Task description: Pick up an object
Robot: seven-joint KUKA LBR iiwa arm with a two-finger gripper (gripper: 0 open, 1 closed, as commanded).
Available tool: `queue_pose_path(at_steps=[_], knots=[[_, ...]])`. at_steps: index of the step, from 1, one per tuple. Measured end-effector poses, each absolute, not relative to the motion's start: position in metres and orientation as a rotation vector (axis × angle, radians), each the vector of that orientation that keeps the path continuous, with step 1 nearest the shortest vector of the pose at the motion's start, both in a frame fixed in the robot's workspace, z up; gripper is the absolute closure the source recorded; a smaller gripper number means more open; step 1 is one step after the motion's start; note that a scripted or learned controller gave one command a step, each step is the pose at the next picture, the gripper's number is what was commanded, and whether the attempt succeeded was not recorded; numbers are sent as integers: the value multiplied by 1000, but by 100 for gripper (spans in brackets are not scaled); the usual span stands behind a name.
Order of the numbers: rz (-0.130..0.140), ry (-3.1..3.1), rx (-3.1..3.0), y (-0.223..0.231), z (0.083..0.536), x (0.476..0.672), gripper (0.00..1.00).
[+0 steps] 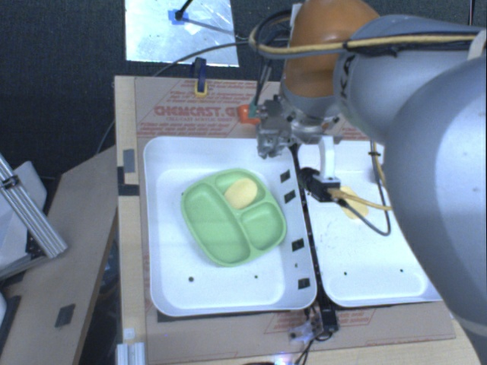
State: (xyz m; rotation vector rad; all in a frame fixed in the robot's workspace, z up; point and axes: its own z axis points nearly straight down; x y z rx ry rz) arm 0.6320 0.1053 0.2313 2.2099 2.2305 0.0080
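Observation:
A light green divided plate (228,226) lies in the left white bin (171,280). A pale yellow rounded object (242,193) rests in the plate's upper compartment. My gripper (298,157) hangs over the ridge between the two bins, just up and right of the plate, with the orange band (327,44) above it. A second yellowish thing (354,205) lies in the right bin (380,280), partly hidden by cables and the gripper. Nothing shows held in the gripper.
The grey arm (426,128) covers the right bin's far and right parts. Black clips (297,243) line the ridge between the bins. A blue and yellow clamp (200,78) and an orange piece (246,113) sit on the cardboard behind the bins.

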Motion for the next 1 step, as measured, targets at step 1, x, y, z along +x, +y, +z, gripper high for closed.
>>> queue_pose_path(at_steps=[1], knots=[[3, 2226, 2215, 102, 231, 631, 0]])
